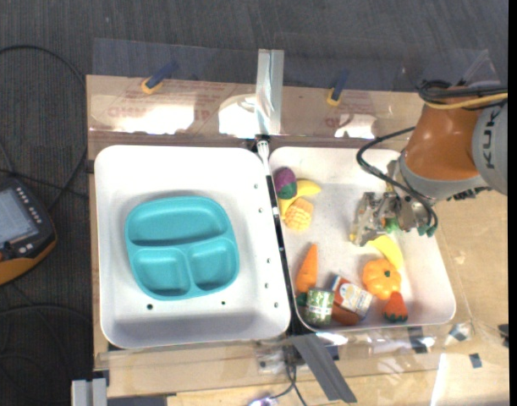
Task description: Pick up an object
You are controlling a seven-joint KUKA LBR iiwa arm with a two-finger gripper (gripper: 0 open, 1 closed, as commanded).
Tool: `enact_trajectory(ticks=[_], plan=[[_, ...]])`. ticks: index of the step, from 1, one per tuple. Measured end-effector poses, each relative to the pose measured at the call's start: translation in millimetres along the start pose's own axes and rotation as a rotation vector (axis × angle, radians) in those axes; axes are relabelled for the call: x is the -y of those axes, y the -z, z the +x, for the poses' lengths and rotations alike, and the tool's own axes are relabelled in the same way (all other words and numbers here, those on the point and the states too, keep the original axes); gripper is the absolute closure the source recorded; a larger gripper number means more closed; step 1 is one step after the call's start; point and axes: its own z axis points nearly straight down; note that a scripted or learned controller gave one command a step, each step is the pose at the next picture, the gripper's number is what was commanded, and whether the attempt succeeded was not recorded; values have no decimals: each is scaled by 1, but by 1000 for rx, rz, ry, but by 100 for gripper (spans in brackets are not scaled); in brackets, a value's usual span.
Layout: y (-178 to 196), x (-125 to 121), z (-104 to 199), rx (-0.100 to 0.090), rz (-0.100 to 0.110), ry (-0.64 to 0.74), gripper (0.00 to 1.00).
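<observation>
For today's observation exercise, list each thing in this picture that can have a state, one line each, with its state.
Teal tray: upright in the left bin, compartments bare.
Carrot: lying tilted in the right bin.
Corn: lying beside the purple toy.
Banana: lying just below the tool.
Orange pepper: resting against the banana.
Green can: on its side at the front wall.
Tool: low over the right bin, grip unclear.

The arm (461, 142) is grey with a broad, rounded orange band above the wrist — part of a dark "KU" marking shows on the grey shell. Black and yellow cables (448, 94) loop over the band. Below it sits the gripper (370, 220) — a cluster of metal-grey parts.
</observation>
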Motion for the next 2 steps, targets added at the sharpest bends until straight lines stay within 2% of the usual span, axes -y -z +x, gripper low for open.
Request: enact_trajectory(ticks=[1,2], plan=[[0,0,0,0,0,0,0],[-9,27,58,-1,-8,-110,0]])
